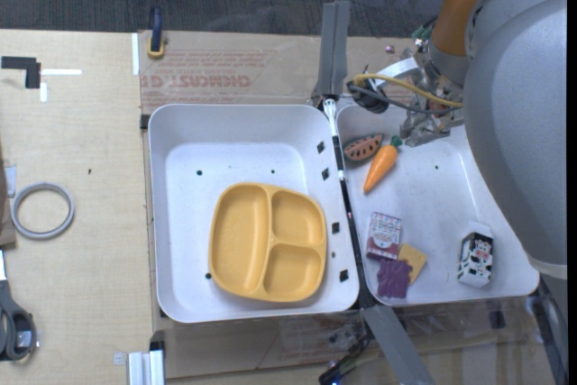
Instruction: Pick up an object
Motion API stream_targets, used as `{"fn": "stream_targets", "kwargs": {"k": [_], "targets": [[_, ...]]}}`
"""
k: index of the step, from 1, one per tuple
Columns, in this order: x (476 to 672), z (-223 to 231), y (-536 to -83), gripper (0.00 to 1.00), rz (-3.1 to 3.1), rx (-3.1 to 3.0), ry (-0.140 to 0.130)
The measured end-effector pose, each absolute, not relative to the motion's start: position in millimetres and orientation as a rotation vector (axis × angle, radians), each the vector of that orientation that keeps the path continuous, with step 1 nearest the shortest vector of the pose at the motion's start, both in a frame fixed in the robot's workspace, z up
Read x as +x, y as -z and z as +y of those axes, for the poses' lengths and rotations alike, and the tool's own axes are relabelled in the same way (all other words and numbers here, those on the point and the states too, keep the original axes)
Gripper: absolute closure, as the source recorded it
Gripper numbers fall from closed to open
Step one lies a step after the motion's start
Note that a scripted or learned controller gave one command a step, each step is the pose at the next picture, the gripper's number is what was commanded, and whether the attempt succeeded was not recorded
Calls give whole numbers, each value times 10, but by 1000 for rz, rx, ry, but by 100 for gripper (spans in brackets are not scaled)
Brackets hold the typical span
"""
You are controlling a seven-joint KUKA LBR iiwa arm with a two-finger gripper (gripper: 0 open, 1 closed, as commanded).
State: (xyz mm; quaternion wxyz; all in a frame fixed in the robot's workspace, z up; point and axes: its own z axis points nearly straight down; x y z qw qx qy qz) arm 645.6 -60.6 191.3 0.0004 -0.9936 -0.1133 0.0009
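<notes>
The right bin (505,284) holds an orange toy carrot (380,169) lying at a slant, green tip toward the back right. Beside it to the left lies a brown ridged toy (362,147). Nearer the front are a small pink and white box (385,235), a purple piece (393,279), a yellow wedge (414,261) and a cow-patterned carton (475,259). My gripper (416,131) hangs low at the back of this bin, just right of the carrot's green tip. Cables and the wrist cover much of it.
The left bin (180,194) bears a yellow divided plate (269,241). On the wooden bench to the left lie a grey tape ring (41,210) and scissors (13,334). The bulky grey arm (527,122) overhangs the right bin's right side.
</notes>
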Motion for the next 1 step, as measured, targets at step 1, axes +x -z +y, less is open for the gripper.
{"fn": "stream_targets", "kwargs": {"k": [1], "targets": [[6453,-615,-1911,0,-353,-3121,-4]]}}
